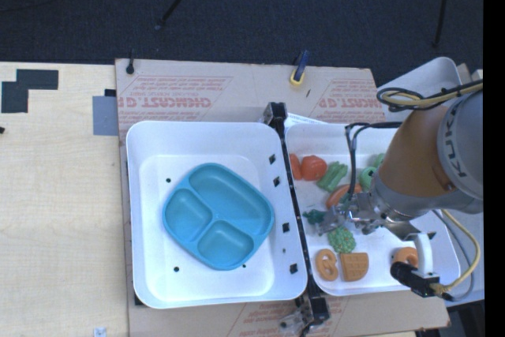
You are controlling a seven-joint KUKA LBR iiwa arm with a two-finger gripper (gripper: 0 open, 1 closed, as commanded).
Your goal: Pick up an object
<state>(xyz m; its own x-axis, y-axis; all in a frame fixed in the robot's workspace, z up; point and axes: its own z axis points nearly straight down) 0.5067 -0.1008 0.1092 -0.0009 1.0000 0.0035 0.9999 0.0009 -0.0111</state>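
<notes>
Two white bins are sitting side by side: the left bin [150, 170] and the right bin [331, 134]. One blue divided plate [217, 215] is lying in the left bin. Roughly nine small toy foods [341, 241] are crowding the right bin; the arm is hiding part of them, so that count is staying uncertain.

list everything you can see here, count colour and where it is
white bins: 2, side by side on the bench
divided plate: 1, blue, in left bin
tomato toy: 1, red, right bin, far end
green toy pieces: several, right bin, middle
broccoli toy: 1, green, right bin, near end
pretzel toy: 1, tan, right bin, near corner
orange wedge toy: 1, beside pretzel toy
clamp: 1, blue and yellow, bench's far edge
arm: 1, grey and orange, over right bin
pincer: 1, over the toys
</notes>
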